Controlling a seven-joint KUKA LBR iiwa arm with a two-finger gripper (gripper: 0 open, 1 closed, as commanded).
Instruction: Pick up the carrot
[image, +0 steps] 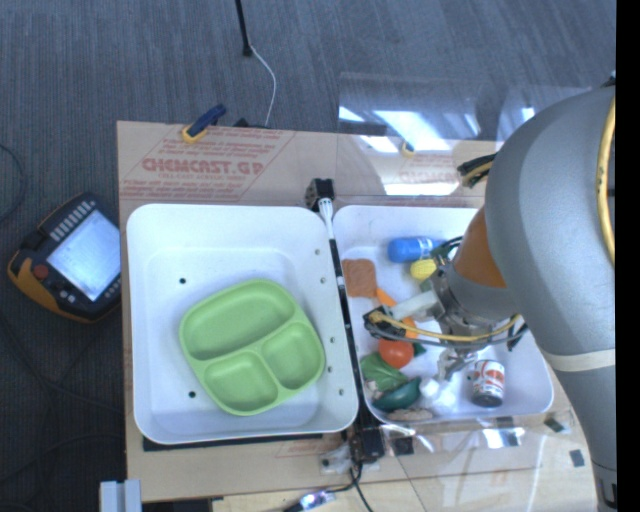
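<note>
Carrot (384, 297) lies in the right bin (520, 400), close to that bin's left wall, a small orange piece just right of a brown square block (359, 276) and just beside the tip of the arm's tooling.

Going from the left: a yellow-and-black pendant (62, 257) with a lit screen sits on the grey carpet, off the bench. Next comes the left bin (160, 235), which holds a green plate (252, 346) with three compartments, lying a little toward the near side. Between the two bins, at the far end, sits a small black fitting (321, 191).

In the right bin, near its left wall, the brown block lies farthest, then the carrot, then a red tomato (396, 353), and nearest a dark green vegetable (392, 387). Farther in, a blue item (408, 248) lies by a yellow one (424, 268). Toward the near right corner a red-and-white can (488, 380) stands close to the wrist.

The arm (560, 210) fills the right side, grey with an orange band, bent down over the right bin. Its gripper (445, 335) hangs low among the items, ringed by yellow and black cables; from where I stand I cannot tell how wide it is spread, nor whether it has hold of anything.
</note>
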